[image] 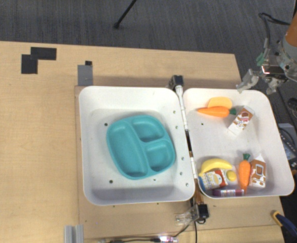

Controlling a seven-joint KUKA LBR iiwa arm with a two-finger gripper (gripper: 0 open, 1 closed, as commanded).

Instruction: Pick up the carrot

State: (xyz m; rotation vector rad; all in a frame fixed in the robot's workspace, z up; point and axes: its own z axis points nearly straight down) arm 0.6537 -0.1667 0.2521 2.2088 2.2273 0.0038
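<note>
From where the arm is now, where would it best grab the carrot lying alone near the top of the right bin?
Probably across the thick middle of the carrot, coming straight down. It lies flat, pointed tip toward the left bin, leaves toward the small carton. A yellow piece touches its far side, so the fingers have little room there; the near side is open.

Grey arm (296,54), orange band, black cables.
</note>
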